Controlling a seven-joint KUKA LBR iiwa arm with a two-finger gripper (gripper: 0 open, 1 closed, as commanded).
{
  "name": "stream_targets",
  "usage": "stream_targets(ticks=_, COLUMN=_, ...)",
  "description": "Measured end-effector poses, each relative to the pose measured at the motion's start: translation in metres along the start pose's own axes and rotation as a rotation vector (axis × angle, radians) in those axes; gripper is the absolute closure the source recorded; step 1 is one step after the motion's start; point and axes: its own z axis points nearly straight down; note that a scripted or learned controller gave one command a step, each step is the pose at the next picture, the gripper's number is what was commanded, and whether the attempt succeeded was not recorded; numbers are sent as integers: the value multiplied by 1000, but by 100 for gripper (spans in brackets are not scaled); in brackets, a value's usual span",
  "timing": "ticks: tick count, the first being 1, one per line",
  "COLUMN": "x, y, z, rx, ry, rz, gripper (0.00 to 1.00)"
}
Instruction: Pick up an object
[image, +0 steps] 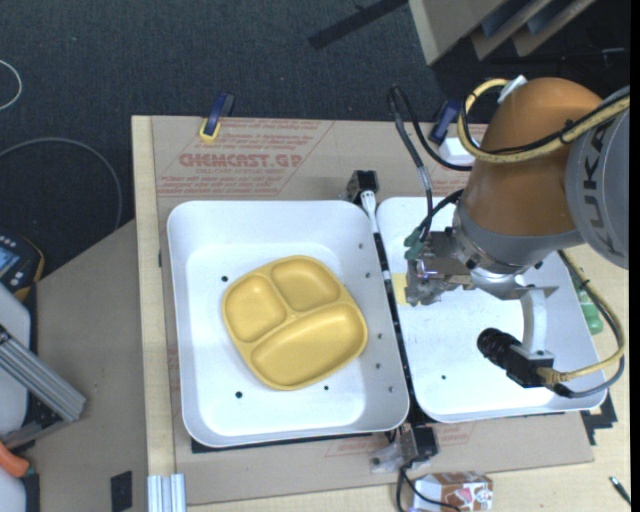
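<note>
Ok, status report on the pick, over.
Claw over right shallow white bin, near its left wall. Yellow divided plastic plate in left white bin, apart from claw. Nothing over plate.

White bins, cardboard sheet, blue clamp

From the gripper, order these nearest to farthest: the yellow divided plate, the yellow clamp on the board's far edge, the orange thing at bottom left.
From the gripper in the right bin:
1. The yellow divided plate, in the left bin.
2. The yellow clamp, on the board's far edge.
3. The orange thing, off the bench, bottom left.
</note>
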Motion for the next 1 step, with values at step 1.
stream_targets(ticks=1, x=1, y=-19, z=-62, rx=-13, ry=2, rz=-8, gripper=100)
